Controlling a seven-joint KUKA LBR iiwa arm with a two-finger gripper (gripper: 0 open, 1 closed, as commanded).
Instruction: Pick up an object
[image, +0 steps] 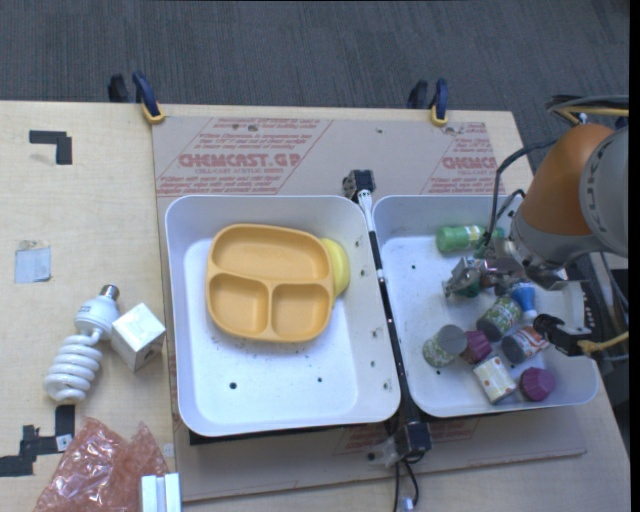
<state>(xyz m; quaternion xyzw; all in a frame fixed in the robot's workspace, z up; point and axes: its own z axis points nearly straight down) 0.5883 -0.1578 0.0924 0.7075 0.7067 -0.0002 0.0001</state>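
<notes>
Though the arm (580, 190) reaches in over the right bin (420, 385) from the far right, its gripper (470, 277) hangs low near the bin's middle, a tangle of grey metal whose fingers I cannot separate from here — whether they stand apart or together I cannot tell, and I see nothing that is plainly caught between them.

What the coming grasp seems to turn on is that the likeliest things lie toward the near edge of the bin from the gripper, and a little to the arm's side of it. A small cluster of bottles and caps (495, 350) sits there, heaped and touching one another: a greenish jar (440, 347) nearest the middle of the bin, a white carton (493, 380) and a magenta cap (538, 383) closest to the near rim. Lying apart, farther back, a green bottle (458, 238) rests on its side with its long axis running across the bin, just behind the gripper.

The left bin (260, 400) holds a yellow divided tray (270, 280), well away from the arm. The wrist hides part of the cluster's far side, and the pieces there blur into each other — I can't say where one ends.
</notes>
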